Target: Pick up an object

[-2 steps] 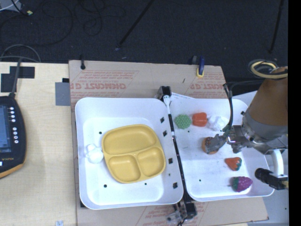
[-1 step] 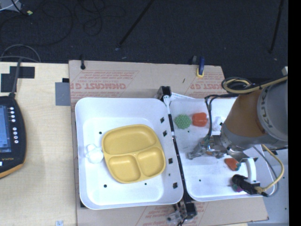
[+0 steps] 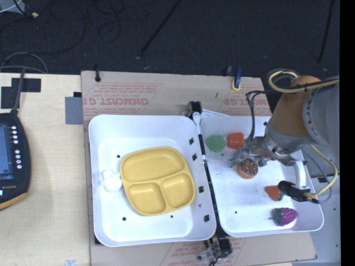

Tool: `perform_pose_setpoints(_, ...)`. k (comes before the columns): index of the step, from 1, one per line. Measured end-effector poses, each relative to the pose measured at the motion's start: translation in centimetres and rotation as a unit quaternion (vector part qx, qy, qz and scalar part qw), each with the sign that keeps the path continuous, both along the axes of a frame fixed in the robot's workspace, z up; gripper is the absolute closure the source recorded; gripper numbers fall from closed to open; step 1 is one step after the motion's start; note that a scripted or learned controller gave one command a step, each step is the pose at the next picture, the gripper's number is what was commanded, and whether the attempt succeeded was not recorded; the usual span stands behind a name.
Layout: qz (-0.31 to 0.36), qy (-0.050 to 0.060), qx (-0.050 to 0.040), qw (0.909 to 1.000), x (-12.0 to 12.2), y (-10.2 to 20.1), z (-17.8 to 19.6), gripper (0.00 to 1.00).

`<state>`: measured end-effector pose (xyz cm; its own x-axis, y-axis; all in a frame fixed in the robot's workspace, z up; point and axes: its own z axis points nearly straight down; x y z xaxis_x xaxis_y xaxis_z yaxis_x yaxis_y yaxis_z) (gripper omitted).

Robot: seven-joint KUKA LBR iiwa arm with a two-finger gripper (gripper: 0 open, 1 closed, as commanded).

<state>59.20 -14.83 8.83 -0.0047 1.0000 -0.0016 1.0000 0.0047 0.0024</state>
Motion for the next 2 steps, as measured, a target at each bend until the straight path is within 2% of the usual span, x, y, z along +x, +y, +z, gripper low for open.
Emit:
perform_pose_setpoints(1,-0.002,0.003,0.0017,1.0000,-0.3,0.0,0.9,1.00)
perform_pose_setpoints(2,0.004,-0.005,0.0028,1.0000,5.6,11.0,10.6,1.00)
